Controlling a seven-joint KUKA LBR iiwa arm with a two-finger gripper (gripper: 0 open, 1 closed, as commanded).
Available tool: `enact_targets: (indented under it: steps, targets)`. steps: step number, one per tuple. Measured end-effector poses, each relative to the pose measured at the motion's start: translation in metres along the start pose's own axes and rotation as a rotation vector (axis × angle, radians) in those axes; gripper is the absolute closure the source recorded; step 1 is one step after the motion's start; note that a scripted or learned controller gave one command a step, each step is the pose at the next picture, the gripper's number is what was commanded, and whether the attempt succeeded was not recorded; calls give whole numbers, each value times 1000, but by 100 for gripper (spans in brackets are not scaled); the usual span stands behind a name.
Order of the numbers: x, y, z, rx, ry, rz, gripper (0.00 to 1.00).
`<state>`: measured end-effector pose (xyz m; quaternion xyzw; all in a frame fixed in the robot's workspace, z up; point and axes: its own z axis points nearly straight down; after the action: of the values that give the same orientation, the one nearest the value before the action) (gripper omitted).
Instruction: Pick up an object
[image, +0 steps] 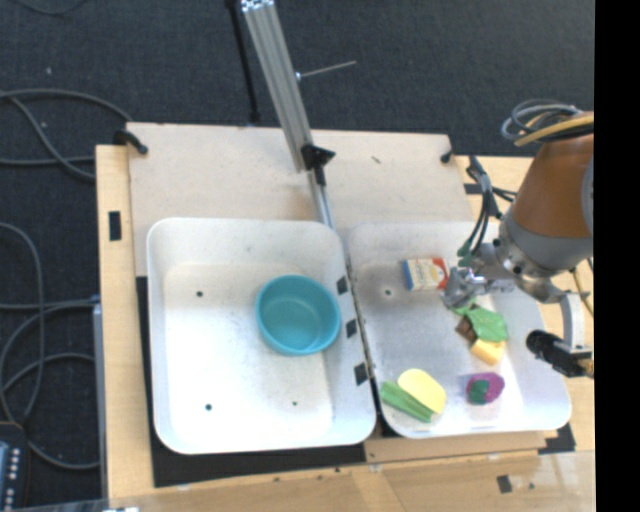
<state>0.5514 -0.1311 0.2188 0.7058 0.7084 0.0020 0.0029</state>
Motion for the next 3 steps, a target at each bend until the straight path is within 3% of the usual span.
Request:
enact_targets:
  steps: [1,3]
  targets:
    - [44,19,-13,4,2,-4,100]
    - [140,44,-3,6,3,-3,100]
